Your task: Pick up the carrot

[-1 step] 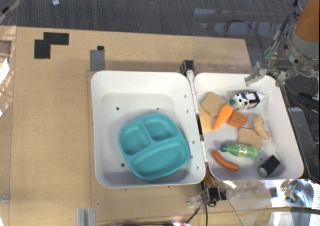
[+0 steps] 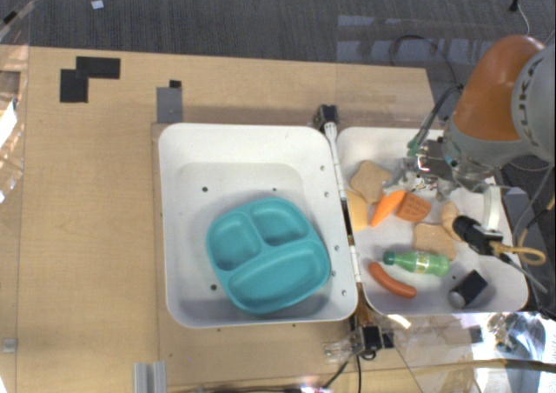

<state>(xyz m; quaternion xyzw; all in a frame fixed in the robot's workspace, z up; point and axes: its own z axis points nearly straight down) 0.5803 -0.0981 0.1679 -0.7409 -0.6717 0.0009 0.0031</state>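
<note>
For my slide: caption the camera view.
Gripper poised at the carrot in the right bin; teal tray in the left bin.

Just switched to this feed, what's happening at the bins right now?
The arm reaches in from the right over the right bin, with its gripper low above the food items, close to the carrot. The carrot lies in the bin beside a bread slice, not lifted yet. A green bottle and a sausage lie nearer the front. The left bin holds a teal divided plate.
</note>
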